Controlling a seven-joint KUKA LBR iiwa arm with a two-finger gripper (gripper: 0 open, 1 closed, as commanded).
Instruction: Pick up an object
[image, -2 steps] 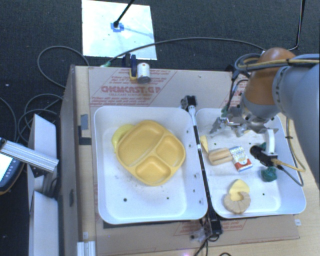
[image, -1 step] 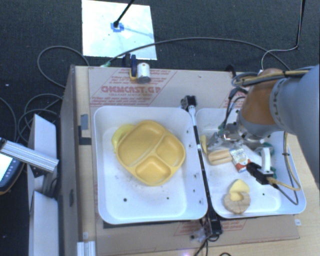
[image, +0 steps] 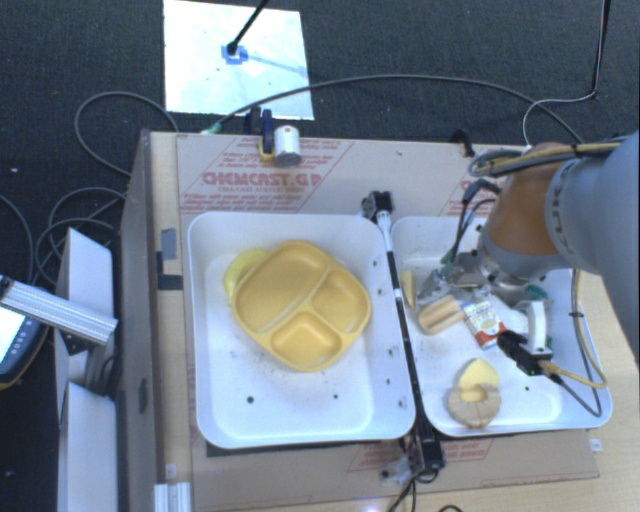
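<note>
**Cardboard bench, 2 white bins, arm low over the right one**

Dark carpet surrounds a cardboard-topped bench (image: 330, 165), with cables trailing across the floor and a pale sheet (image: 235, 55) lying beyond the far edge. The left bin (image: 290, 410) carries a yellow divided plate (image: 300, 305) with 3 compartments. The arm (image: 565, 210) comes in from the right and hangs over the right bin (image: 520, 405). Its gripper (image: 452, 275) sits just above a tan roll (image: 438, 315), near it or touching; whether the gripper is open or closed cannot be told. Beside the roll lies a red-and-white packet (image: 483, 320). Nearer the front rim sits a tan ring with a yellow piece (image: 476, 392).
</note>
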